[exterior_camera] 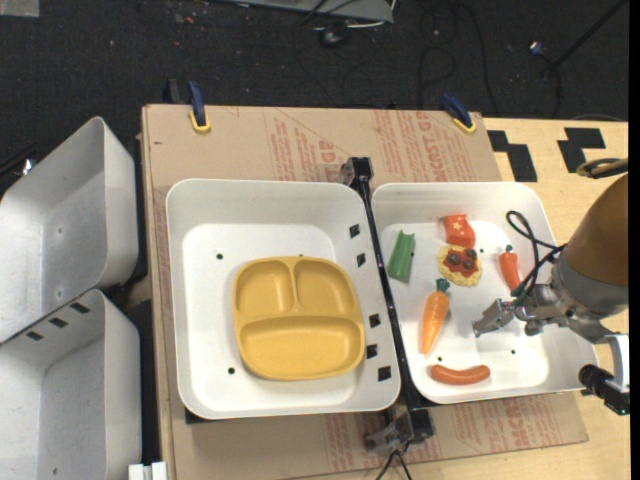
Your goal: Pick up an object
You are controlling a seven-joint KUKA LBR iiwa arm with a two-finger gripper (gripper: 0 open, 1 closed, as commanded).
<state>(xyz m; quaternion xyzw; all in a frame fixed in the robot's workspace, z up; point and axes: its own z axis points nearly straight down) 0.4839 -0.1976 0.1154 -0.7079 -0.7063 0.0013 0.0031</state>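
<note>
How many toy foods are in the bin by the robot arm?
6, all in the right bin: green piece at left, red piece, tart, small carrot, big carrot, sausage in front. The arm may hide more.

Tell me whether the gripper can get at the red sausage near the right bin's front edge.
Probably yes. The gripper hovers just above and right of the red sausage, which lies alone on bare bin floor; the orange carrot sits apart.
</note>
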